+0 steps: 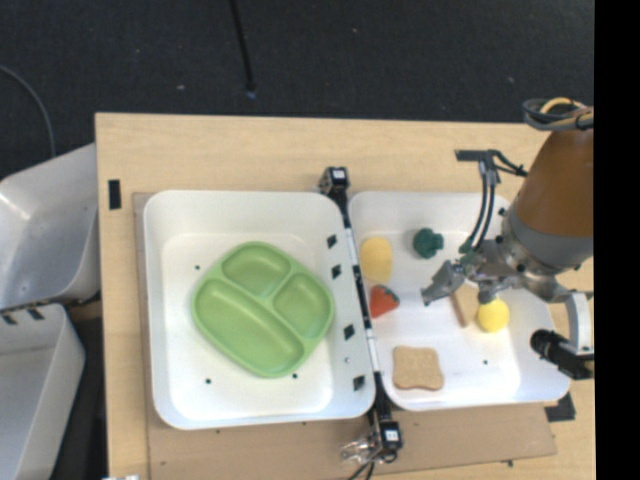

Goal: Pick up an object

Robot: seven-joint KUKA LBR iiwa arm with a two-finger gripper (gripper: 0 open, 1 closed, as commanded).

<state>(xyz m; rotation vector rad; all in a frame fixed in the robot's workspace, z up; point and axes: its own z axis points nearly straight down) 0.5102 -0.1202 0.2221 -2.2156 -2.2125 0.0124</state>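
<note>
My gripper (461, 292) hangs low over the right bin (520, 383), its fingers spread open with nothing held between them. A small yellow ball (492, 316) lies just below the right finger (486, 290). A thin brown stick (458, 311) lies under the gap between the fingers. Further left in the same bin are a yellow rounded piece (377, 258), a dark green piece (428, 241) and a red piece (382, 301). A slice of toast (417, 368) lies near the bin's front edge.
The left bin (170, 388) holds a green divided plate (262, 307). A ridge with black clips (353, 298) separates the two bins. The arm's orange band (560, 183) and cables (487, 193) rise over the right bin's far right side.
</note>
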